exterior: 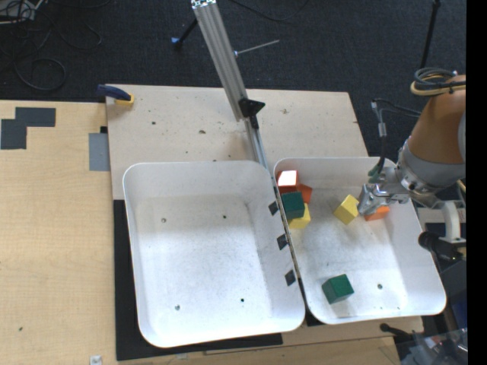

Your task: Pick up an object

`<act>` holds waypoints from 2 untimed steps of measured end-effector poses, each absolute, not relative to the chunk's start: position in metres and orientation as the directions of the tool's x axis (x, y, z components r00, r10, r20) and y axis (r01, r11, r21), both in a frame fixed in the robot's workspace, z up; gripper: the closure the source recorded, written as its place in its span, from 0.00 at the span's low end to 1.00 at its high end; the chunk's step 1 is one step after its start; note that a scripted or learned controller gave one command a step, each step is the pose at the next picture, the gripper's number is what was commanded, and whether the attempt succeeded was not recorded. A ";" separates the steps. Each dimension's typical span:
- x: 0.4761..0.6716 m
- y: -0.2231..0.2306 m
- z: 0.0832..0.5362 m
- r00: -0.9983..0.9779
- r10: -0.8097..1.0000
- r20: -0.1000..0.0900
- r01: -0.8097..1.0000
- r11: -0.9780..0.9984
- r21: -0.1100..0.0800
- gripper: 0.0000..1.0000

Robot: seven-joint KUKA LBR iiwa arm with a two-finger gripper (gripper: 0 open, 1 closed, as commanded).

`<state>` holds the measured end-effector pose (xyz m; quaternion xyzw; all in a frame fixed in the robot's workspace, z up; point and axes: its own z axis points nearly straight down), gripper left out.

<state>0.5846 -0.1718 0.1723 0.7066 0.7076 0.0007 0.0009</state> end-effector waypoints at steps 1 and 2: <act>0.591 -0.164 0.229 -0.002 1.000 -0.001 1.000 0.002 0.005 1.00; 0.592 -0.165 0.283 -0.002 1.000 -0.001 1.000 0.002 0.004 1.00</act>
